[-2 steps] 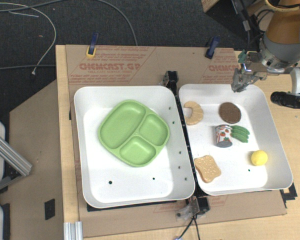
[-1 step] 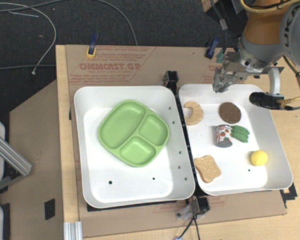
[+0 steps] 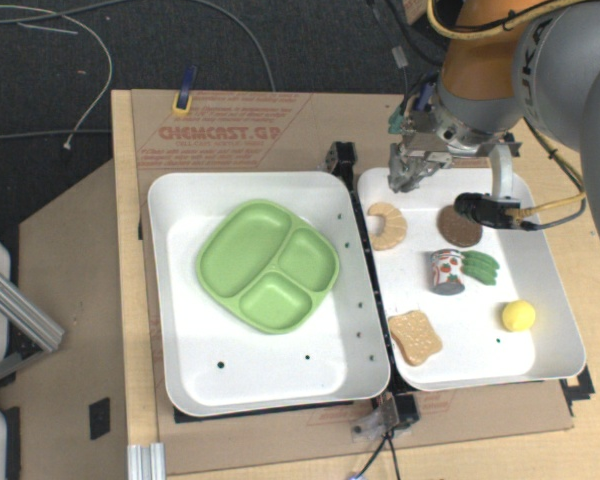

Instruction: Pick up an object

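- The gripper (image 3: 412,176) hangs over the far left corner of the right-hand shallow white bin (image 3: 555,298), its dark metal tips pointing down at bare bin floor; whether they are apart or together I cannot tell.
- Nothing shows between those tips, so I judge the pick not yet made.
- Nearest below the gripper lies a pale tan half-ring that looks like a toy bagel piece (image 3: 386,225), flat on the bin floor close to the left wall. It looks light and stiff; I would take it across the narrow band of the ring, since the wall beside it leaves little room.
- Just right of it rests a round dark brown disc like a toy cookie (image 3: 461,228), thin and flat, likely hard to get under.
- A black cable end (image 3: 488,211) from the arm hangs over the disc's upper edge and could get in the way.
- Mid-bin stand a small printed can (image 3: 446,271) touching a green leafy toy (image 3: 480,265); that crowding makes either a poor choice.
- Nearer the front lie a tan toast-shaped slice (image 3: 415,336) and a small yellow lemon-like ball (image 3: 518,315), well apart; the ball may roll.
- The left-hand white bin (image 3: 180,358) holds a light green plastic plate with 3 compartments (image 3: 268,265).
- Both bins sit on a cardboard-covered table (image 3: 130,268).
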Motion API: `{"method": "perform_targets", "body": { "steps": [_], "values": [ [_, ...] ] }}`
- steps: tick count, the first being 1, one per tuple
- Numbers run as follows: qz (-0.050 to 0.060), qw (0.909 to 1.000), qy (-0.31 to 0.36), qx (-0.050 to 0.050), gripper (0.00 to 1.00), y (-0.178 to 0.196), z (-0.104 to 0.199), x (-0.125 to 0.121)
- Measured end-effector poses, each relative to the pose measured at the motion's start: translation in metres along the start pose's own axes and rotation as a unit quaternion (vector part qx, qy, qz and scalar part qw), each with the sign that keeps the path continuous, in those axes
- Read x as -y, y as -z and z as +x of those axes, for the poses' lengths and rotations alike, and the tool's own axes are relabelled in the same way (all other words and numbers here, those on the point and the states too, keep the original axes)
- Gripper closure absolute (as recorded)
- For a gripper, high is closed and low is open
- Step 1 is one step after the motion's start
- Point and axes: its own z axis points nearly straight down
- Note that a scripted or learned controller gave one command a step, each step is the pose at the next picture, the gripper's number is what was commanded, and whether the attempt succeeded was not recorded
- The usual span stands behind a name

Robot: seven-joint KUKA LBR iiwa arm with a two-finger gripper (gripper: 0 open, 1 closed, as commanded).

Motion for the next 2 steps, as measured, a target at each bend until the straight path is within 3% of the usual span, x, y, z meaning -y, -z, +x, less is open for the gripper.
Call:
{"method": "perform_targets", "body": {
  "steps": [1,2],
  "values": [
    [0.000,1.0000,0.000,0.000,1.00,-0.008,0.056,0.012],
    [-0.001,1.0000,0.000,0.000,1.00,-0.013,0.111,0.009]
  ]
}}
